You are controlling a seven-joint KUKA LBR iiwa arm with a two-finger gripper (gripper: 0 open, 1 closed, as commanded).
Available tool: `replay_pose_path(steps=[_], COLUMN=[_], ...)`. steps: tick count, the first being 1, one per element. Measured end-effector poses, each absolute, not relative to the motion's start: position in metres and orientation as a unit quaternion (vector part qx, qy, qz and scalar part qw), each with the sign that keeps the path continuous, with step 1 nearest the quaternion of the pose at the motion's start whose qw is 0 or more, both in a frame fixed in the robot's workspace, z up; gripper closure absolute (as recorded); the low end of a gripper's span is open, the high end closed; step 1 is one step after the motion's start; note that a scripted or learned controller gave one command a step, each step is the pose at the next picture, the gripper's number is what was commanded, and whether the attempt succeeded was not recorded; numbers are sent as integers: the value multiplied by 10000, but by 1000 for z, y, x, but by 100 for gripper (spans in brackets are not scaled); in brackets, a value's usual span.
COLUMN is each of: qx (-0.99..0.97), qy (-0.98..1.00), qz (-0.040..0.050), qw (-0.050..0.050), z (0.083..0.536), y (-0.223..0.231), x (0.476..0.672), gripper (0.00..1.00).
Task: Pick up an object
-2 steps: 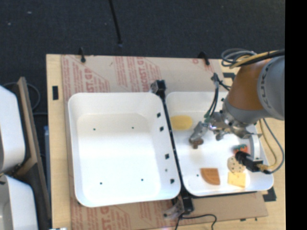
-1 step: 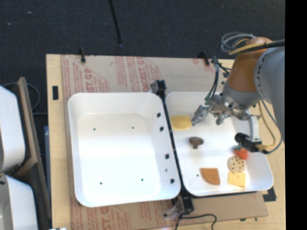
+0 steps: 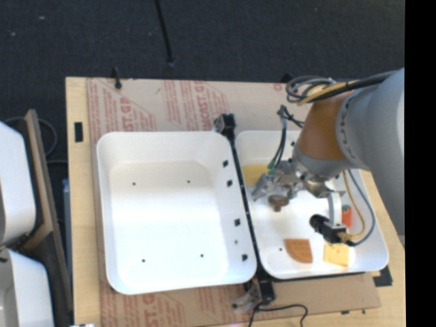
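Seen from above, the grey arm reaches in from the right and its pincer (image 3: pixel 276 195) hangs low inside the right bin (image 3: pixel 269 261), whether spread or pressed together cannot be told. A yellow object (image 3: pixel 253 174) lies just beside it; a brown piece (image 3: pixel 299 250) and a yellow block (image 3: pixel 337 255) sit near the front wall. The left bin (image 3: pixel 112 182) adjoins on the surface (image 3: pixel 157 104).
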State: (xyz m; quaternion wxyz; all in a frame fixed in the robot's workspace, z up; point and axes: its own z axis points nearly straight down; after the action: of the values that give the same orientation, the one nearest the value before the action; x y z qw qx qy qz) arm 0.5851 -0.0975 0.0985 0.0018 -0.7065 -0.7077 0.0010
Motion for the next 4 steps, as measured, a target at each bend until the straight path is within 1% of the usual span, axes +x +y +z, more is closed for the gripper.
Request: replay_pose_path(steps=[1, 2, 3, 4], qx=[-7076, -7086, -7062, -7087], qy=[-7066, -7056, -7080, -7055], qz=[-1, 3, -2, -1], qw=[-8, 6, 4, -5], z=[101, 101, 101, 101], y=[-131, -156, -101, -195], x=[632, 568, 542, 530], gripper=[0, 0, 0, 0])
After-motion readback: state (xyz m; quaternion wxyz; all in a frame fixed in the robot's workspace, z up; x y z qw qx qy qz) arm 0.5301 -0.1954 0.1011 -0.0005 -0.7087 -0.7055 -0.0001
